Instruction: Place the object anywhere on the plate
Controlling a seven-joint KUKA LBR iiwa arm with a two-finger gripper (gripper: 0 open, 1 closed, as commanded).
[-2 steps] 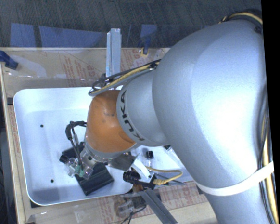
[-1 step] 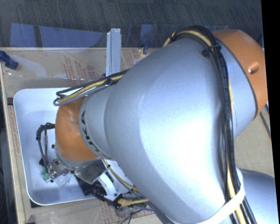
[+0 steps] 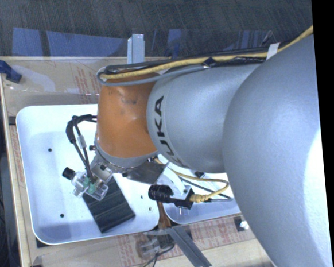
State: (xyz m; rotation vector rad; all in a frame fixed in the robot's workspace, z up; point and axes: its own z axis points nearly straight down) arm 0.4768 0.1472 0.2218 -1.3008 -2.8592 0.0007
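My gripper (image 3: 105, 203) hangs low over the front middle of the left white bin (image 3: 40, 169). From above it looks like a black ribbed block with a clear mount and a small green part on top. The orange wrist band (image 3: 123, 125) and the big grey arm (image 3: 236, 130) reach in from the right. They cover the back right of the left bin and nearly all of the right bin (image 3: 210, 213). Whatever lies beneath the gripper is hidden by its own body.
Black cables (image 3: 75, 131) loop from the wrist over the left bin. A black connector with a yellow cable (image 3: 175, 195) hangs by the divider between the bins. The left bin's bare floor stretches to the left and back. The wooden bench edge (image 3: 79, 261) runs along the front.
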